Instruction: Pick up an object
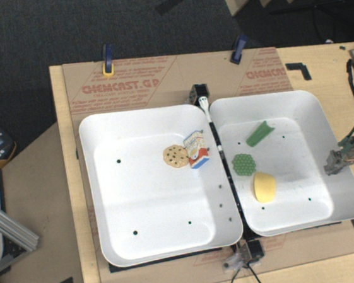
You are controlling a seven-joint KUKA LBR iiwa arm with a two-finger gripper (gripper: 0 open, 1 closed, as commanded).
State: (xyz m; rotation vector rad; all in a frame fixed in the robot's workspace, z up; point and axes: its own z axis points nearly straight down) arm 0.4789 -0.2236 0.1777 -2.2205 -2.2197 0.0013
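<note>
Three items cluster near the right bin's point(328, 127) left wall; the gripper point(336, 163) at its right rim, grip state unclear.

Two bins sit side by side on a board point(157, 76), their inner edges touching. The left bin point(105, 177) holds a cookie point(176, 156) and, just to its right, a small carton point(196, 149) — both toward the bin's right side, near the divide. The right bin point(307, 116) holds three things in its left half: a wedge point(260, 133) farthest back, a round ball point(244, 164) nearer and left of it, and a lemon point(264, 187) nearest the front. The gripper point(336, 163) rests at the right bin's right rim — well apart from all three.
</note>
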